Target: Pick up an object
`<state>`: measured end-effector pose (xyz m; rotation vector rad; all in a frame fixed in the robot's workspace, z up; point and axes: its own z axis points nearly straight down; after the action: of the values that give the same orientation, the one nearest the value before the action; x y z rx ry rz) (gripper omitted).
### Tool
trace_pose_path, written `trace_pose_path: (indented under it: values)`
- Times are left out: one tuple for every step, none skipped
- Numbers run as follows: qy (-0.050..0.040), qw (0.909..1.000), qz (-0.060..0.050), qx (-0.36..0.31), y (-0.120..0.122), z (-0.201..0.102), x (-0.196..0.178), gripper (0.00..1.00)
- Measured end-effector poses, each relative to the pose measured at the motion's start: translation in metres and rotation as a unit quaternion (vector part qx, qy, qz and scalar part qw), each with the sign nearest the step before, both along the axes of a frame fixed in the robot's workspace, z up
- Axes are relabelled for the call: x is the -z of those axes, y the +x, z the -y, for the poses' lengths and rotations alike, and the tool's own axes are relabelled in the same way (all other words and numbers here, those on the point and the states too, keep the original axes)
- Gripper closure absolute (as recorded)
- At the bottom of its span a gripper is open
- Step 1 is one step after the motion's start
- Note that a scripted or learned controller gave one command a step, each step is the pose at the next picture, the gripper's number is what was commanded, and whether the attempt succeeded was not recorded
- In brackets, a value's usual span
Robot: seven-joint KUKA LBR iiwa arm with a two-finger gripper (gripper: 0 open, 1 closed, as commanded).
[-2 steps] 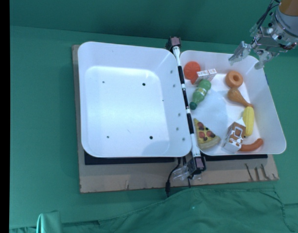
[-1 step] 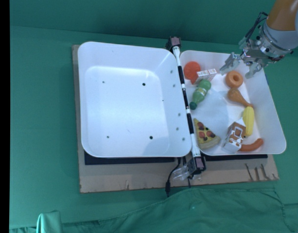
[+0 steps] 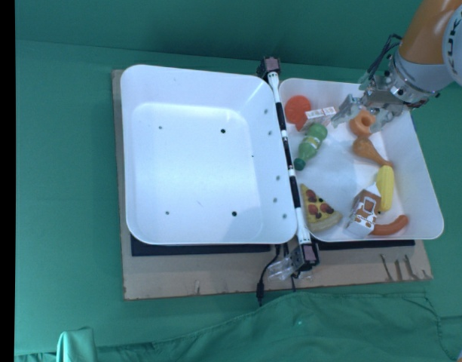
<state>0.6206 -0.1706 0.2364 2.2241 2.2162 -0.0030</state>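
1. Orange ring-shaped toy doughnut (image 3: 362, 122): lies in the upper part of the right shallow white bin (image 3: 426, 173), directly beneath the end effector (image 3: 372, 105); judged the likely target.
2. Neighbours in the same bin: small white carton with red print (image 3: 319, 115) just left of the doughnut; round red-orange toy tomato (image 3: 296, 110) further left; green plastic bottle (image 3: 310, 143) below the tomato; brown toy drumstick (image 3: 370, 151) just below the doughnut; yellow toy banana (image 3: 385, 186); toy pizza slice (image 3: 319, 208); small white-and-brown box (image 3: 363, 213); orange-red toy sausage (image 3: 390, 225).
3. Left shallow white bin (image 3: 200, 157): larger-looking, sits well apart from the target across the central divider rail (image 3: 286, 149). Both bins rest on a cardboard sheet over the green-draped desk (image 3: 65, 164).
4. Risks, as judgement: the doughnut is low and rounded, so fingers may skid off its rim and close on nothing; the carton and drumstick lie near, so a finger may land on or nudge one of them; the bin wall is near, leaving little room for a wide approach.
5. End effector: hangs low over the doughnut, its metal fingers pointing down and left. How far apart they stand cannot be told; contact with the doughnut cannot be confirmed, and nothing is visibly held.
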Motion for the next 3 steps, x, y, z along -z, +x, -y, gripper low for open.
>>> trace_pose_path:
  values:
    - [0.0001, 1.0, -0.001, 0.0, 0.0, 0.002, 0.05, 0.0]
    - [-0.0017, 1.0, 0.005, 0.002, 0.002, 0.003, 0.034, 1.0]
    - [-0.0009, 1.0, 0.006, 0.0, 0.004, 0.007, -0.033, 1.0]
